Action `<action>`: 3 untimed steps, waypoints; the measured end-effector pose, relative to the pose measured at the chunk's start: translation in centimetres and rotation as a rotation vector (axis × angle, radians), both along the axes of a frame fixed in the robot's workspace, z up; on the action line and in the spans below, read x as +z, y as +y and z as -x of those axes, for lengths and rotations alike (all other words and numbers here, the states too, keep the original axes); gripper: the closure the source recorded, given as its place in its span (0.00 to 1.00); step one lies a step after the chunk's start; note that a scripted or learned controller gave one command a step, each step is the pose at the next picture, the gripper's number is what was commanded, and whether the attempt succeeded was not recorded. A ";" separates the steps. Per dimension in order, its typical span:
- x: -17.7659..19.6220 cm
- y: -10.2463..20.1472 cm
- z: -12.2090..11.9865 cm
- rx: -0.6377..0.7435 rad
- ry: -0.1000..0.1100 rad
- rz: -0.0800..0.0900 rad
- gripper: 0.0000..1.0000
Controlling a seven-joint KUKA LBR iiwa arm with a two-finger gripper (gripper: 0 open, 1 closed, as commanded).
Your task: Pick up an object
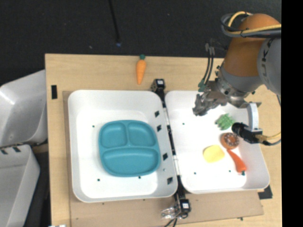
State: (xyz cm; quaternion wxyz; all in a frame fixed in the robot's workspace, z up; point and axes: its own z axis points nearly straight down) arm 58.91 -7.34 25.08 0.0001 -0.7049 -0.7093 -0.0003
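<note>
Objects in the right bin number four: one green piece, one brown round piece, one yellow piece, one orange-red carrot. Gripper hangs near the green piece; whether it is spread, I cannot tell. Left bin holds one teal plate. One more carrot lies on the desk.

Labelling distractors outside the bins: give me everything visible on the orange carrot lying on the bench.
The small orange carrot-shaped toy with a green stub top looks like smooth plastic and appears whole. It lies flat on the bare light wooden bench, green end pointing away from the bins, tapered tip toward the left shallow white bin. It sits just beyond that bin's far rim, apart from it, touching only the bench.
</note>
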 end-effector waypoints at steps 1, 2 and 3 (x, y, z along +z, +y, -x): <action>0.8 5.2 -0.2 0.001 -0.002 0.000 1.00; 1.2 10.6 0.1 0.001 -0.003 -0.001 1.00; 1.2 15.5 0.2 0.001 -0.002 0.000 1.00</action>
